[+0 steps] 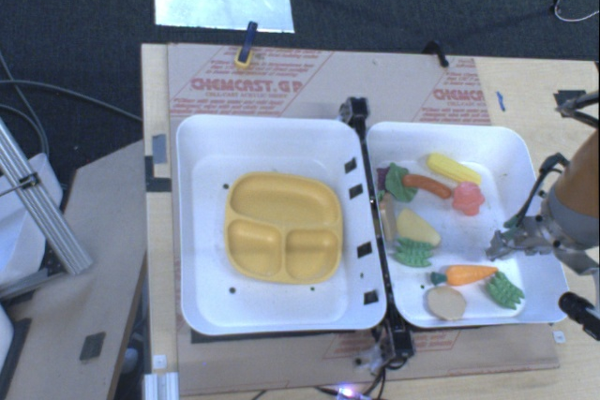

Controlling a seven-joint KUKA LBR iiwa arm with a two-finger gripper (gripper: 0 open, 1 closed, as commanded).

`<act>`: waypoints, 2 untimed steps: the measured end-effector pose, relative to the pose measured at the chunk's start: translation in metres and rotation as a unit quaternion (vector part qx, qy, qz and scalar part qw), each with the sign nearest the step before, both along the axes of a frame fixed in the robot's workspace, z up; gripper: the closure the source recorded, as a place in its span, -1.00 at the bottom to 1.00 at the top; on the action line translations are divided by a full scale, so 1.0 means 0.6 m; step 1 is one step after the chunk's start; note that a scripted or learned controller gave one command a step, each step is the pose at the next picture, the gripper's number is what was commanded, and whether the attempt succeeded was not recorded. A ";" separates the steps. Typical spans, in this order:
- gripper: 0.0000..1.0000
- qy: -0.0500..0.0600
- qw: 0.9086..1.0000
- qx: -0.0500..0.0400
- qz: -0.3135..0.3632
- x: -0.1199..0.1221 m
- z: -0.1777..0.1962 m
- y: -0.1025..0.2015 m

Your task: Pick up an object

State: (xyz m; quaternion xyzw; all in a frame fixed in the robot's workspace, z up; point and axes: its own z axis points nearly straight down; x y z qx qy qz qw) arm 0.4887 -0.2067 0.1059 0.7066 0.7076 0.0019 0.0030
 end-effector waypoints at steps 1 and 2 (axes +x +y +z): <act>1.00 -0.001 1.000 0.000 0.000 0.002 0.017 0.000; -1.00 -0.001 1.000 0.000 0.000 0.001 0.016 0.000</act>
